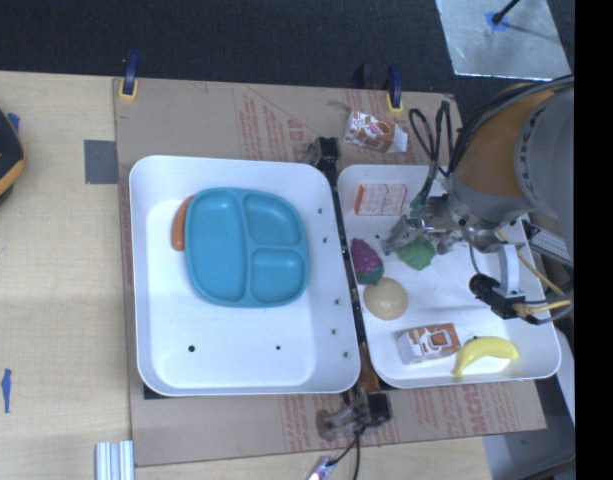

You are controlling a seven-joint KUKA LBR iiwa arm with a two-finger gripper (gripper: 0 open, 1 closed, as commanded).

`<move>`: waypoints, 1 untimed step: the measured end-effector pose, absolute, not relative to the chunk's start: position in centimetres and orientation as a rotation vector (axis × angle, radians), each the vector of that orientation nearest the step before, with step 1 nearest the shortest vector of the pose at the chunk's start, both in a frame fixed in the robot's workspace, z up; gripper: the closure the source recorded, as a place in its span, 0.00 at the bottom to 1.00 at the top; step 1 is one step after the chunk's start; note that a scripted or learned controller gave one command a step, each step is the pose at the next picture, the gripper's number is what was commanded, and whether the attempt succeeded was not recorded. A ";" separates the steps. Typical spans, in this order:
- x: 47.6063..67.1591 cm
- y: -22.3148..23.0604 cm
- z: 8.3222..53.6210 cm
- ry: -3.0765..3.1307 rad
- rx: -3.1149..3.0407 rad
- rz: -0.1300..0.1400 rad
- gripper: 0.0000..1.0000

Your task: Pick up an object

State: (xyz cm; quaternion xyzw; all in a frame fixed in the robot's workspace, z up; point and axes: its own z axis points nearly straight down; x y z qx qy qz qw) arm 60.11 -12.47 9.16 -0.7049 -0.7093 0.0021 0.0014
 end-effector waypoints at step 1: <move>60.1 -12.6 10.2 -2.228 -2.211 0.008 1.00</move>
